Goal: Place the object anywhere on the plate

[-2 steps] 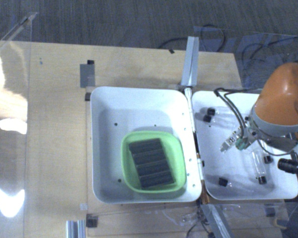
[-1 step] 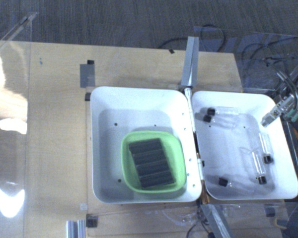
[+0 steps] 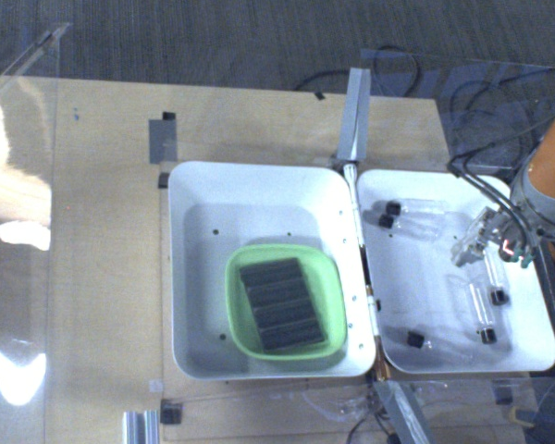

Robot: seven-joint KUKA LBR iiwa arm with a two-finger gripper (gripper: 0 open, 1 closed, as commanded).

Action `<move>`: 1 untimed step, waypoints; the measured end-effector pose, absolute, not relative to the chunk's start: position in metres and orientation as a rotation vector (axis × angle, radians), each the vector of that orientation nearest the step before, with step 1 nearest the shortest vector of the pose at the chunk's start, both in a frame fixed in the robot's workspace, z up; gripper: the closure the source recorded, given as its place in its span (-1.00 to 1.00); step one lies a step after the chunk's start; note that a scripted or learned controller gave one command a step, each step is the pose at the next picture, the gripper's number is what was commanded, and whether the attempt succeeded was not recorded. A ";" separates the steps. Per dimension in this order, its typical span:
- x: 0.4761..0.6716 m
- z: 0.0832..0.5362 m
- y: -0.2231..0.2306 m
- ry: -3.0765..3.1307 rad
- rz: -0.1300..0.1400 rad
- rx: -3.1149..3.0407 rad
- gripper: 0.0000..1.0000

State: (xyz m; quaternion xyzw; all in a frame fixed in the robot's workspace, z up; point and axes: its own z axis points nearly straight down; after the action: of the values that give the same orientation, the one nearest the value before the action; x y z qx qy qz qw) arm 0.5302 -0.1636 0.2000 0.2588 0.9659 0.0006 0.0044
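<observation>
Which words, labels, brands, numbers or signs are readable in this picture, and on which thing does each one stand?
None: no text can be read anywhere in the camera view.
Green plate and the dark ribbed block on it: no print visible.
Clear bottles with black caps, such as this one in the right bin: no label can be made out.
Gripper: a small red spot sits close by, too blurred to say whether it is a sign.

Smooth, glossy white plastic bins [image 3: 259, 178]; matt green plastic plate [image 3: 328, 289] bearing a dark, ribbed, dull-surfaced block [image 3: 279, 303]; clear, shiny plastic bottles [image 3: 425, 218]; pale wood-look bench [image 3: 92, 276].
</observation>
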 end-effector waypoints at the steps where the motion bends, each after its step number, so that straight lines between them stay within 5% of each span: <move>1: 0.563 0.293 -0.172 3.067 0.000 0.609 1.00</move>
State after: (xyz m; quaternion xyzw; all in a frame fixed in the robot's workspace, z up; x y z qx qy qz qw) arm 0.5625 -0.1716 0.2930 0.1946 0.9809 0.0000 0.0073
